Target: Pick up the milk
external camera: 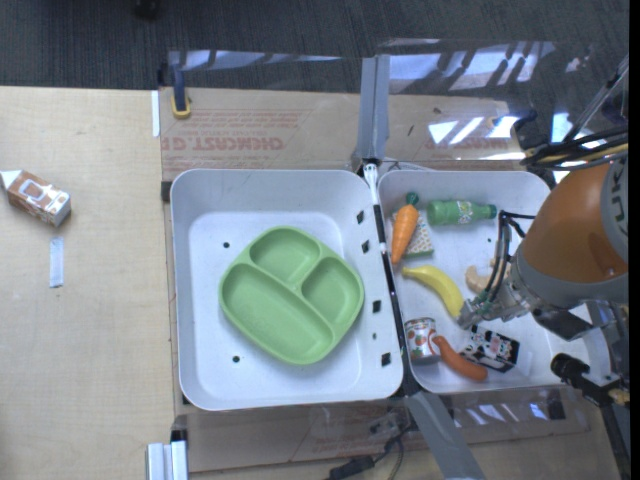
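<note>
A small black-and-white carton with a red mark, which looks like the milk, lies flat near the front of the right bin. My gripper hangs just above the carton's upper left corner, between it and the lower end of the banana. The grey arm with its orange band reaches in from the right and hides the bin's right part. Nothing can be made out in the gripper.
The right bin also holds a carrot, a green bottle, a sausage, a small can and a pale piece. A green divided plate lies in the left bin. A brown-and-white carton lies on the bench at far left.
</note>
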{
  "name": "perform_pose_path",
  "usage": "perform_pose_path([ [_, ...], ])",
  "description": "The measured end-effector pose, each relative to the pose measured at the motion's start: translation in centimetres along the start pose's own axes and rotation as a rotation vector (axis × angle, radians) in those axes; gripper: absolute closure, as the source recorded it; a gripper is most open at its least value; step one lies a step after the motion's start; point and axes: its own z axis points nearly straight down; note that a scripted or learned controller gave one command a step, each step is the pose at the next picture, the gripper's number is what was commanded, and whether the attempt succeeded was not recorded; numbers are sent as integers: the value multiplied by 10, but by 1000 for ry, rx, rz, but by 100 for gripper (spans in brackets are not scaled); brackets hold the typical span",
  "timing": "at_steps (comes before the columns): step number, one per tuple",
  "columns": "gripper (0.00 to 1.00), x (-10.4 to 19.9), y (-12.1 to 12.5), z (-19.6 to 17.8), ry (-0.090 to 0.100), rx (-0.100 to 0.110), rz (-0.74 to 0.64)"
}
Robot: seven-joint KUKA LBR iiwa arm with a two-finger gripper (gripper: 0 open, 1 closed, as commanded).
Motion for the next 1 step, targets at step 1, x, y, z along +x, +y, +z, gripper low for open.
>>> perform_pose_path([
  [1,0,0,0,0,0,0,0],
])
